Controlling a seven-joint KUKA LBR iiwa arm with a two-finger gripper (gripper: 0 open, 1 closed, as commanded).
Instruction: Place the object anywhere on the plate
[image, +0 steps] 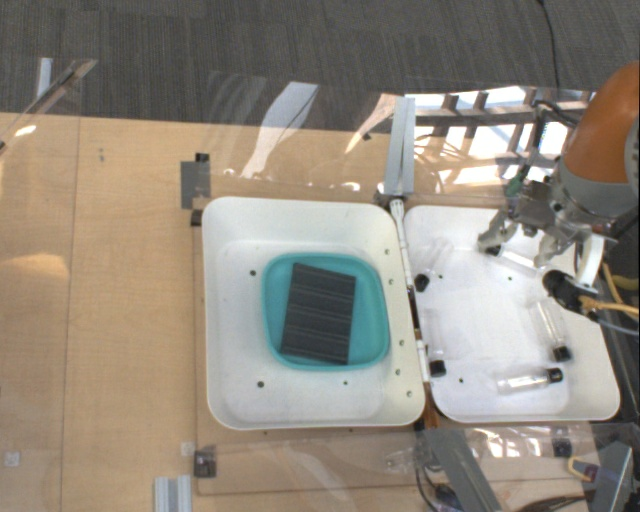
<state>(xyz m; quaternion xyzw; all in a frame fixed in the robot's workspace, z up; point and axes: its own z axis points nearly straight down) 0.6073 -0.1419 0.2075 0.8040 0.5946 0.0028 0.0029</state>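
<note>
A dark grey ribbed rectangular object (319, 313) lies flat on the teal plate (375, 330), roughly at its middle, in the left bin (235, 390). My gripper (520, 248) hangs over the far right part of the right bin (480, 320), well apart from the plate and the object. Its two grey fingers (492, 240) are spread apart, with only bare bin floor showing between them. The orange band of the arm sits just above it at the view's right edge.
Two clear tube-like pieces with black ends (552, 335) (527, 379) lie in the right bin's near right corner. A small black bit (422, 283) rests by the ridge between the bins. Black and yellow cables (585, 295) hang at the right.
</note>
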